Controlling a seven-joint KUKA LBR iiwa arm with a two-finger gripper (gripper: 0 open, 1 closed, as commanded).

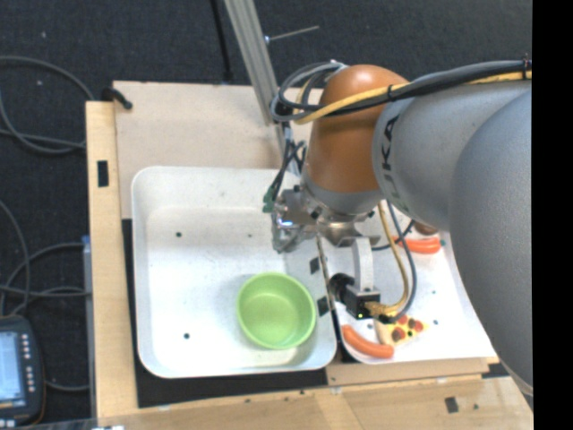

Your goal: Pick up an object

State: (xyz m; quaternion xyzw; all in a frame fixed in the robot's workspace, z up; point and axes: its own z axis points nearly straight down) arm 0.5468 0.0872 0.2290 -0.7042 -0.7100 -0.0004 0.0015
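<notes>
A lime green bowl [276,309] sits upright in the left bin [179,267], near its front right corner. My gripper [286,229] hangs over the right side of that bin, just behind the bowl and a little above the floor, with nothing visibly in it. In the right bin [448,330], an orange sausage-shaped piece [367,344] lies at the front left. A small yellow and red piece [401,329] lies next to it. Another orange piece [424,245] peeks out from under the arm further back.
The big grey arm with its orange band [358,141] covers most of the right bin. A slanted metal rail [251,43] rises behind the bins. The bench's wooden edge [103,240] runs along the left.
</notes>
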